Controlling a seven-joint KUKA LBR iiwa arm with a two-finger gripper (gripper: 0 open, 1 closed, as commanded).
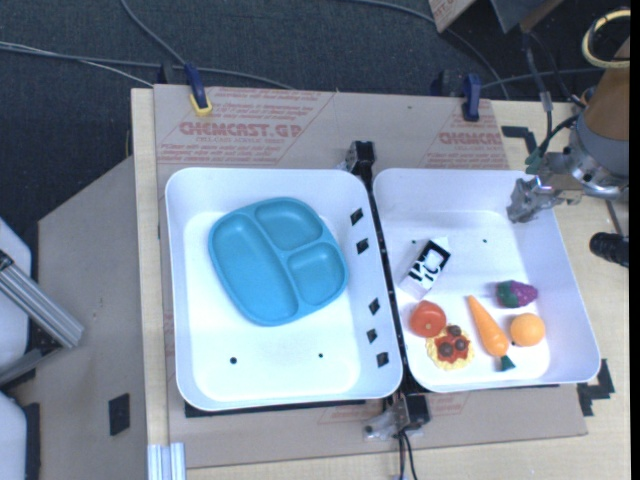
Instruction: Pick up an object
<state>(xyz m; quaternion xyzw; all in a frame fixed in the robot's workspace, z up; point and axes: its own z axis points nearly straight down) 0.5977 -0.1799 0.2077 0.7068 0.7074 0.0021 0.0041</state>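
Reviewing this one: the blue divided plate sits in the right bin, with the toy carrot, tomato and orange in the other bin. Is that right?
Not quite. The camera view shows the blue divided plate in the left bin, not the right one. The toy carrot, tomato and orange lie in the other bin, the right bin, as you said.

Two white bins (190,298) hold a light-blue divided plate (277,259), a black-and-white card (427,265), a red tomato (428,318), an orange carrot (487,326), a purple grape cluster (516,293) and an orange fruit (526,329).
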